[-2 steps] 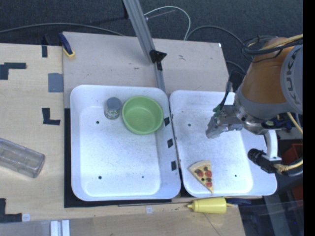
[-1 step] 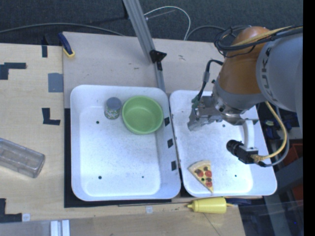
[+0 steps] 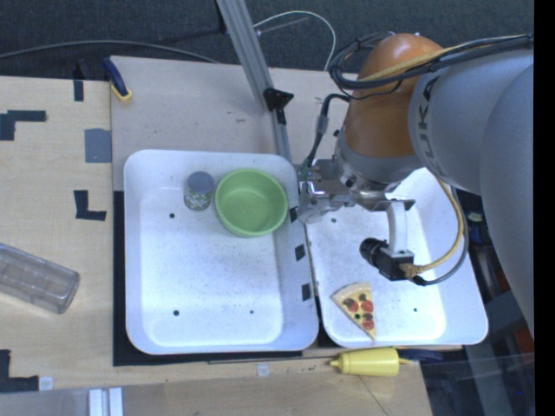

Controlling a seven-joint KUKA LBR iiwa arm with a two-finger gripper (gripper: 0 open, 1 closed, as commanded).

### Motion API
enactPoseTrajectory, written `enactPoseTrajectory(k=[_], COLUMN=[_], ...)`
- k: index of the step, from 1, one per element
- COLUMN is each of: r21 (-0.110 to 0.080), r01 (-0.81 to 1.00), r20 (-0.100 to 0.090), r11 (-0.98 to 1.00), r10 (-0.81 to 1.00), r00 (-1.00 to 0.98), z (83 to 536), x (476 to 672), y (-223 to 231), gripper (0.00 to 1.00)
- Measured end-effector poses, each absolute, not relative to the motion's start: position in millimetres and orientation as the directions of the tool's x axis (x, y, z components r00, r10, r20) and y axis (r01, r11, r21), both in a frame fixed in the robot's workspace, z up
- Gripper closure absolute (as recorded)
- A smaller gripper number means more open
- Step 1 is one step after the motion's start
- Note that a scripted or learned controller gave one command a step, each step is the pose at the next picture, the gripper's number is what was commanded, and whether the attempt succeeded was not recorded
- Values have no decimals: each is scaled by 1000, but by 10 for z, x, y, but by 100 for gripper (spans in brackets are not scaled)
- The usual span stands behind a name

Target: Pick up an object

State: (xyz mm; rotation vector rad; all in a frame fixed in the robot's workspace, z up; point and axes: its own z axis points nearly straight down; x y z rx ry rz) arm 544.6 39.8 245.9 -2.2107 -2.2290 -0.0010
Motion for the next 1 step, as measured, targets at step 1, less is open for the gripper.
enactPoseTrajectory(k=[1], r21=[-2], r01=[1000], r20=[0], r11=[6], r10=[1000], r00=[-6], z=[2339], x=[5521], y=[843], gripper=[100])
